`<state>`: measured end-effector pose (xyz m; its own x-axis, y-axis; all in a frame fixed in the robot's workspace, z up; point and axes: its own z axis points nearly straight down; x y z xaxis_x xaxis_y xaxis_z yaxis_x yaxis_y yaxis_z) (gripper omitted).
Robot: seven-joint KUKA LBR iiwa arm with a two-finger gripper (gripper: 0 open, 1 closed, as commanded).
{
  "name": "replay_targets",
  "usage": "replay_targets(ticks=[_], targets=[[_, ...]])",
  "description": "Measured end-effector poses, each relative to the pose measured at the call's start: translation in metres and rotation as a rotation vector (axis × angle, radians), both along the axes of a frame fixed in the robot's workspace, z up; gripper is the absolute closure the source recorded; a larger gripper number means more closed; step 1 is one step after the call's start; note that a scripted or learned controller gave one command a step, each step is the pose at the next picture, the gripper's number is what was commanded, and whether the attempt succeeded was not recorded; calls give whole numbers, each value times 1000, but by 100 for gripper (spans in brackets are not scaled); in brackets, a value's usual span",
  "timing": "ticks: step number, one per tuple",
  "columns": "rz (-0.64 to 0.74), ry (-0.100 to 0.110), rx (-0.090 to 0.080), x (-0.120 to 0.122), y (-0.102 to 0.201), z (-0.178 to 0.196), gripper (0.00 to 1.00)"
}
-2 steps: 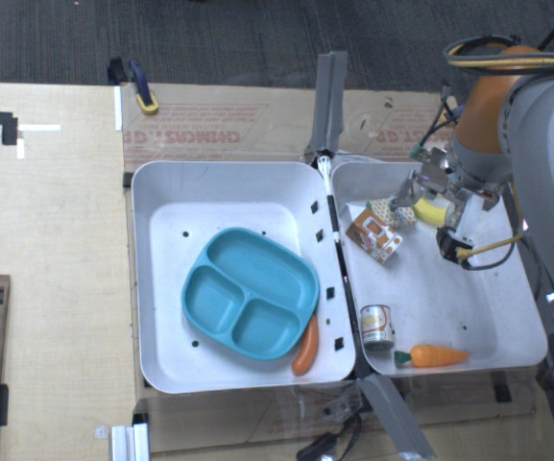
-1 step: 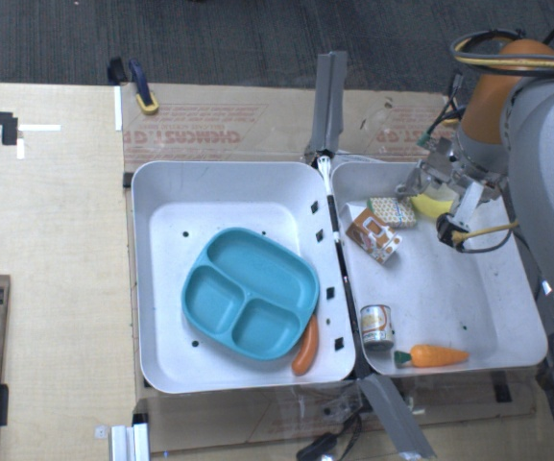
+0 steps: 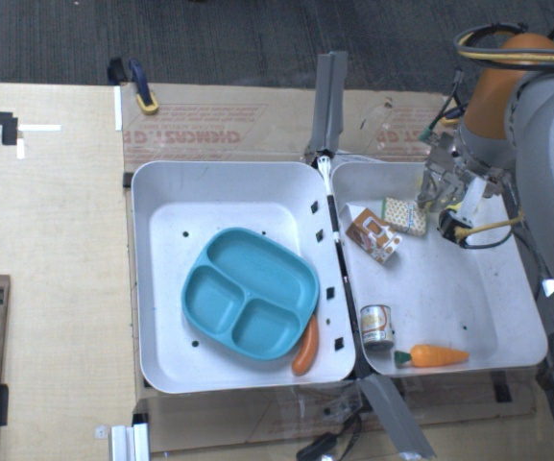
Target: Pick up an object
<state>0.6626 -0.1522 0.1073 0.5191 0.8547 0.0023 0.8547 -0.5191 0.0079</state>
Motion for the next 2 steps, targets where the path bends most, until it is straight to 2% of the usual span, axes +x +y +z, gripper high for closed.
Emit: replay_targets(ticks=[1,2], targets=[[0,0,0,0,0,0,0],[-53,8,3,-5,-42,-15,0]])
